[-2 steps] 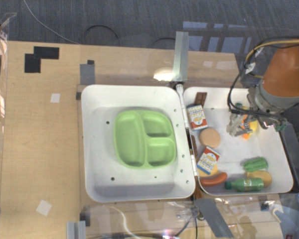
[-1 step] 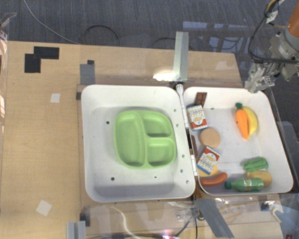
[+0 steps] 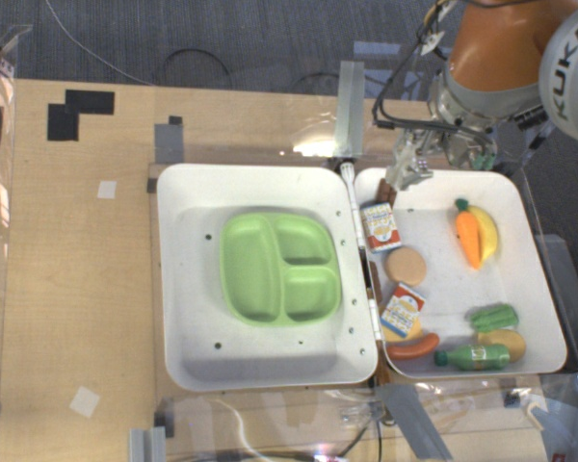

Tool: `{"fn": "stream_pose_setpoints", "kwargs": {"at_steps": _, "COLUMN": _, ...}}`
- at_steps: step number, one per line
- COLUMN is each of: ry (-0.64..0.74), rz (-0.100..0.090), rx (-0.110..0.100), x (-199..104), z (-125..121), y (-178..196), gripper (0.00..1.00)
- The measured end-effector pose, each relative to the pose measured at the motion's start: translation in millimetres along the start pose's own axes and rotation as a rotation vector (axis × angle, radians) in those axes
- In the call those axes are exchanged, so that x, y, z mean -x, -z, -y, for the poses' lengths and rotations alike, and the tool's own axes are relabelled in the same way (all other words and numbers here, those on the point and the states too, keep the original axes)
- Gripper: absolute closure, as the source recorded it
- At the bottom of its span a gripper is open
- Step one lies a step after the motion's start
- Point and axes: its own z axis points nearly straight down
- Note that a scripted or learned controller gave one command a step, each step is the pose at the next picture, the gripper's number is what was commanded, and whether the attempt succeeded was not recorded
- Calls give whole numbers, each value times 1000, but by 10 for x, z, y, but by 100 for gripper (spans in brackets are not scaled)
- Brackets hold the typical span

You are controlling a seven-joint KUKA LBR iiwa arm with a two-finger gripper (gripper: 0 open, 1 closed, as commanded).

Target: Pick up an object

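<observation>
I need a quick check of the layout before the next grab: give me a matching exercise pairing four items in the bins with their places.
Things:
1. green divided plate
2. carrot
3. green bottle
4. claw

Places:
A. front edge of the right bin
B. over the right bin's back left corner
C. middle of the left bin
D. right bin, toward the back right, beside the banana

Pairs: 1-C, 2-D, 3-A, 4-B

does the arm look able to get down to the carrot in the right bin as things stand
Probably yes. The carrot lies in the open beside the banana, with nothing on top of it, and the end effector hangs over the same bin's far left corner.
</observation>
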Motion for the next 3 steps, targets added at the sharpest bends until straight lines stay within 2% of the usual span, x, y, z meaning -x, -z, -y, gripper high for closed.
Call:
{"fn": "stream_pose_setpoints", "kwargs": {"at_steps": 1, "ry": 270, "rz": -2, "rx": -5, "x": -342, "z": 518, "y": -463, "gripper": 100}}
{"fn": "stream_pose_setpoints", "kwargs": {"at_steps": 2, "ry": 71, "rz": 7, "rx": -9, "x": -128, "z": 1072, "y": 521, "gripper": 100}}
{"fn": "stream_pose_setpoints", "kwargs": {"at_steps": 3, "ry": 31, "rz": -3, "rx": -6, "x": -1409, "z": 1198, "y": 104, "gripper": 100}}
